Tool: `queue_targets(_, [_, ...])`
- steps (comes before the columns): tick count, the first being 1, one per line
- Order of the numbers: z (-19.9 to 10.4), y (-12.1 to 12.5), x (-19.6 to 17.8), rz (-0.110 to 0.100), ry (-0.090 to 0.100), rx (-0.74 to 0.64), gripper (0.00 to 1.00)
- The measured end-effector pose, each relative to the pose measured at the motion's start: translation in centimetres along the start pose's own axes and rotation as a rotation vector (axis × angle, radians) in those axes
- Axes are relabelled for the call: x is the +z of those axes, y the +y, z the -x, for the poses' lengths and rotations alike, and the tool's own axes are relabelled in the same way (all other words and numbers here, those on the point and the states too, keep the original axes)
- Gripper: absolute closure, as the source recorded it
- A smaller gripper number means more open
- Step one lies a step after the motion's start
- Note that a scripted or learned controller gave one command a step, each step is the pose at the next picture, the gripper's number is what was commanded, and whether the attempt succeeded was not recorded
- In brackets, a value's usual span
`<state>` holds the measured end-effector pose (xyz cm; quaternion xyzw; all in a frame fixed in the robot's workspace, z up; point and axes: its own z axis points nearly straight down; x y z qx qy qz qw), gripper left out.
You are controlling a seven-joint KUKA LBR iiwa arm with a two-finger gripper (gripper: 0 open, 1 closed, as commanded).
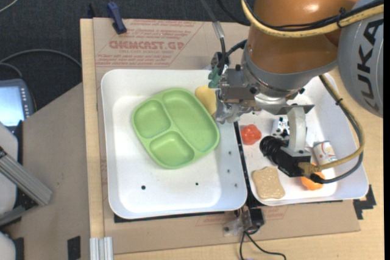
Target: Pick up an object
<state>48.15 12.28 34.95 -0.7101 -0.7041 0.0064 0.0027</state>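
Gripper [227, 111] sits low over the ridge where the two bins meet, towards the far end. Whether it is apart or closed: cannot tell, the wrist housing covers it. Yellow object [205, 98] lies in the left bin [122, 179], partly hidden, just beside the gripper and the green divided plate [173, 128]. The right bin [347, 189] holds a red piece [250, 134], a tan bread-like slice [268, 183], an orange piece [312, 182] and a small labelled container [323, 151].
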Motion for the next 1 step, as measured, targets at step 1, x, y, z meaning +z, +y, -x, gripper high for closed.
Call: queue_targets(1, [-3.50, -0.33, -8.12, 0.020, 0.008, -0.012, 1.00])
